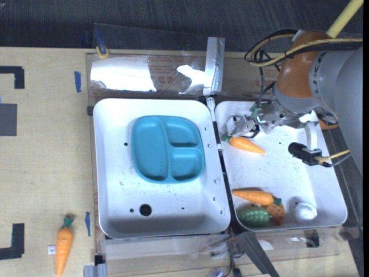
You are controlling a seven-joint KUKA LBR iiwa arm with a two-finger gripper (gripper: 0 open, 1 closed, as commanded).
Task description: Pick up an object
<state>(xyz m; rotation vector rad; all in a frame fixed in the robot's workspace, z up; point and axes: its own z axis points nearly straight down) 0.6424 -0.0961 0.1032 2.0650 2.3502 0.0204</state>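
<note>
Orange on pale wood comes first: a toy carrot (63, 243) lies on the tabletop (40, 172) well left of both bins, out of play for me. Moving right, the left bin (109, 212) carries a blue divided tray (168, 148) and a small dark spot near its front edge. Across the divider, the right bin (326, 195) has what I can pick from: an orange carrot (247, 145) lying near its back left corner, and along the front wall a second carrot (253, 197), a green knobbly piece (254, 216) touching a small orange-brown piece (275, 211), and a white rounded item (305, 212) just beside them. My gripper (249, 124) sits low at the back of that bin, just above and beside the upper carrot; I cannot tell how the jaws stand, since the metal there is tangled with cables and glare. I judge the carrot is the target and is not yet held. My worry is the bin wall: the carrot lies close to the divider, so one finger could land on the rim or nudge the carrot against it and close on nothing. Its tapered, smooth shape could also squirt out sideways.
</note>
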